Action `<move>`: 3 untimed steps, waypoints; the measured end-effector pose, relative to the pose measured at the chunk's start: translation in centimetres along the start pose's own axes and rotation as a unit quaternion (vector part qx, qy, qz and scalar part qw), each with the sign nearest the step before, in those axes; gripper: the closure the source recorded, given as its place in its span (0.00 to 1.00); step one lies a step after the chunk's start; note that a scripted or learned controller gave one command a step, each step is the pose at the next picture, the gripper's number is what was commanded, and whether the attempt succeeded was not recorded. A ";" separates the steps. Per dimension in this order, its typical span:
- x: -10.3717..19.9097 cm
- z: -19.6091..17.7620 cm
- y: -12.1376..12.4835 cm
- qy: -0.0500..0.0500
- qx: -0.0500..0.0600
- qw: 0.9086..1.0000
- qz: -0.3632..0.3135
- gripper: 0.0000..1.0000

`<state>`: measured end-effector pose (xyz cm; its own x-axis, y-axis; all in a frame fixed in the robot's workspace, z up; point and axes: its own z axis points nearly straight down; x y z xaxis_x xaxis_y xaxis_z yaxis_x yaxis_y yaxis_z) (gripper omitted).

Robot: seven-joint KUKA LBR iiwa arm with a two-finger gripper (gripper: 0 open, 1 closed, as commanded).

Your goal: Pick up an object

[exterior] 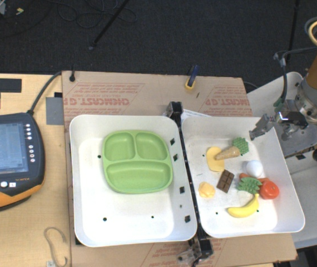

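Several toys crowded in right bin [292, 216]: banana [244, 207] at 6, tomato [269, 189] touching broccoli [249, 183]. Gripper [270, 121] at 1 o'clock rim, finger state can't tell. Risk: glancing off neighbours, empty grab.

Grey metal hand [265, 123], thin cables, pale rounded wrist housing, orange-brown band above.

Divided plate [137, 162] sits in the left bin [86, 216]. In the right bin [283, 213]: cone [228, 152] far, chocolate bar [225, 181] central, banana [244, 208] nearest, tomato [269, 189] right, egg [253, 167] behind it.
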<state>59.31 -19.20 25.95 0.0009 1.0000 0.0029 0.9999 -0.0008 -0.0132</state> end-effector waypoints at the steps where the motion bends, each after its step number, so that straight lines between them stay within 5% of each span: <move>1: 0.0 -0.7 0.2 -0.001 -0.006 1.000 -0.001 0.00; 3: 0.0 8.5 -0.8 -0.001 -0.003 1.000 -0.001 0.00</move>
<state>58.41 -19.19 17.48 -0.0012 1.0000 0.0017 1.0000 0.0012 -0.0068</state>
